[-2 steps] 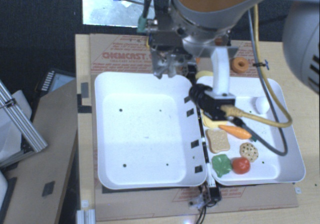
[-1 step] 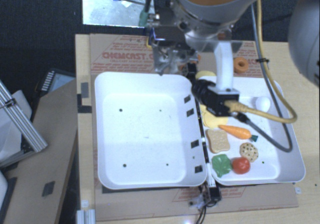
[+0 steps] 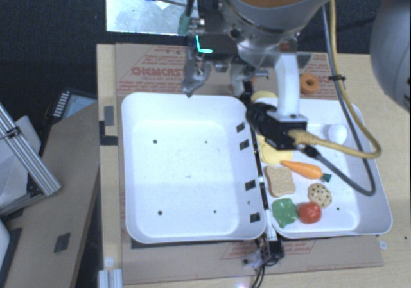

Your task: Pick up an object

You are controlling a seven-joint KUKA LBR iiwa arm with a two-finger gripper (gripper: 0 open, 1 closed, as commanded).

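Seemingly pre-grasp, the grey two-finger gripper, opening impossible to tell, hovers at the shallow white left bin's far rim and must next reach the orange toy carrot to that bin's right.

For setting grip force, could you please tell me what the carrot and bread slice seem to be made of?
Carrot: probably moulded plastic, smooth, evenly orange with a green tip. Bread slice: likely plastic too, matte tan face with darker crust rim, though foam is possible.
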